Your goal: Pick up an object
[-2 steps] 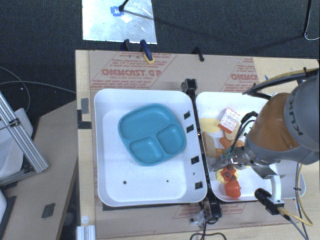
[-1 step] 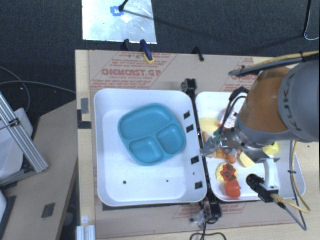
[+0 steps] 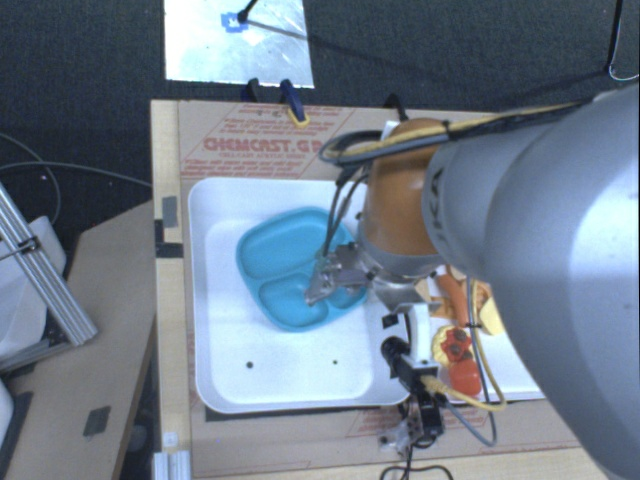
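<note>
A blue divided dish (image 3: 285,263) lies in the left white bin (image 3: 225,368), toward its back right. My gripper (image 3: 325,284) hangs below the orange wrist band (image 3: 400,203) and is down at the dish's right front rim, seemingly touching it. The grey arm covers the dish's right edge and the divide between the two bins.
The right bin (image 3: 520,378) holds orange and red items (image 3: 458,346), mostly hidden by the arm. Black cable fittings (image 3: 405,368) hang near the bins' front edge. A cardboard sheet (image 3: 250,138) lies under the bins, and a shiny plate (image 3: 238,28) sits beyond it.
</note>
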Robot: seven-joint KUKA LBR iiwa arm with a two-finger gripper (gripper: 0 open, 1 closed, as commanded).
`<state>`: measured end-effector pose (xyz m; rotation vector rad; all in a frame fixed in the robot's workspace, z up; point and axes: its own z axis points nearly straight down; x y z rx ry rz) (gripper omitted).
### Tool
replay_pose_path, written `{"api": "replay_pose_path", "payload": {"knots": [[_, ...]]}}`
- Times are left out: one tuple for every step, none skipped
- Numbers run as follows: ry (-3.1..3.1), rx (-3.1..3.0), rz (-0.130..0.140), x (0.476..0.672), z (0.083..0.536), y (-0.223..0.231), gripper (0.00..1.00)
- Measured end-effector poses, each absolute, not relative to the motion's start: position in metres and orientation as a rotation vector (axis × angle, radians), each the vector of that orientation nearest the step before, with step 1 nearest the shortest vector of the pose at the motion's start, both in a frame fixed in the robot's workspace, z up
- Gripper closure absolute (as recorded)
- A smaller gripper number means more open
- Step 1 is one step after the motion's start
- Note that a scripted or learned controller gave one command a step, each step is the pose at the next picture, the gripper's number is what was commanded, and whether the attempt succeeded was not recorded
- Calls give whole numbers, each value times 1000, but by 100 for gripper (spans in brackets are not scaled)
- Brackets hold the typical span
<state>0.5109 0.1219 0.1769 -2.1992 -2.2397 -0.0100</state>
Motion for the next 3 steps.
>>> {"api": "replay_pose_path", "payload": {"knots": [[-2231, -2212, -3, 511, 188, 112, 100], [-2231, -2223, -9, 612, 199, 81, 100], [-2216, -2219, 8, 527, 183, 61, 100]]}}
